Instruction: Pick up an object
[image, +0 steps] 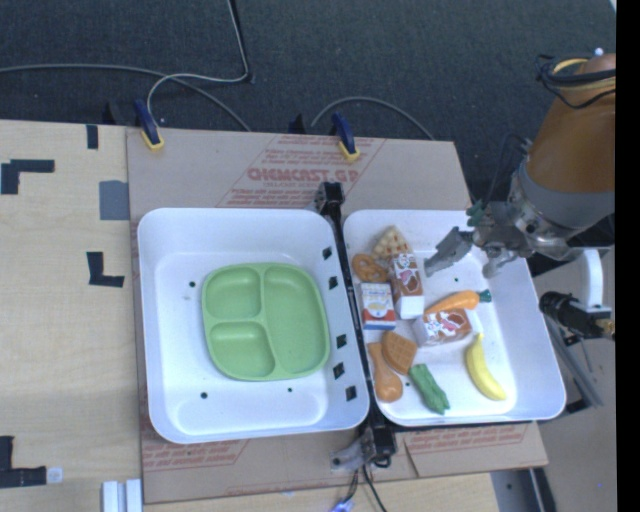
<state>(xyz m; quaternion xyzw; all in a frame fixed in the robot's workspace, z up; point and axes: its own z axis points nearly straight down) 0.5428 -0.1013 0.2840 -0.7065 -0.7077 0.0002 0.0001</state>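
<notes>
My gripper (468, 256) hangs over the upper right part of the right bin (530, 330), open, with nothing between its fingers. One finger (443, 255) points left toward the toy food, the other (494, 262) sits just right of it. Below the gripper lies an orange carrot (456, 301). Left of it are a waffle (392, 242), a small carton (405, 279), a red-and-blue box (377, 304) and a packet (445, 326). A banana (485, 369), a green vegetable (430, 388) and orange-brown pieces (392, 366) lie nearer the front.
The left bin (165, 300) holds a green divided plate (265, 320). A black divider with clips (345, 300) runs between the bins. Cardboard (290, 170) lies under both bins, clamped at the back. Cables (200, 80) trail across the dark floor behind.
</notes>
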